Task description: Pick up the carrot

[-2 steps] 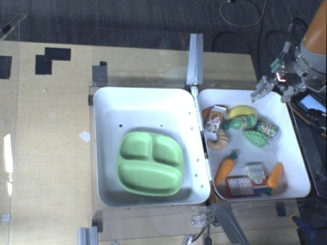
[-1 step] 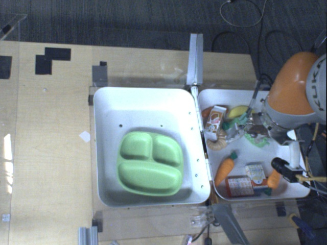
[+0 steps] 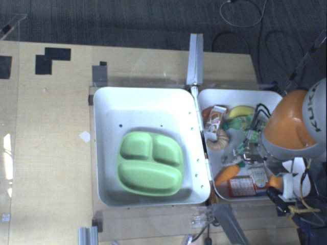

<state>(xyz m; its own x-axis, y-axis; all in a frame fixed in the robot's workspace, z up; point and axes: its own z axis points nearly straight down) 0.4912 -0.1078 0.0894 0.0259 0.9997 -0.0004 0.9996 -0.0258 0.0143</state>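
Note:
The carrot (image 3: 226, 174) is orange with a small green top and lies tilted in the front left part of the right bin (image 3: 230, 92). My gripper (image 3: 244, 152) reaches down from the grey arm with the orange band (image 3: 287, 125) on the right. It hangs just above and to the right of the carrot's green end. Whether it touches the carrot is unclear, since dark metal parts and cables clutter that spot.
The right bin also holds a banana (image 3: 240, 111), a small carton (image 3: 215, 118), a beige ring-shaped pastry (image 3: 218, 140) and a red-labelled bottle (image 3: 248, 186) beside the carrot. A green divided plate (image 3: 150, 163) sits in the left bin (image 3: 110, 137).

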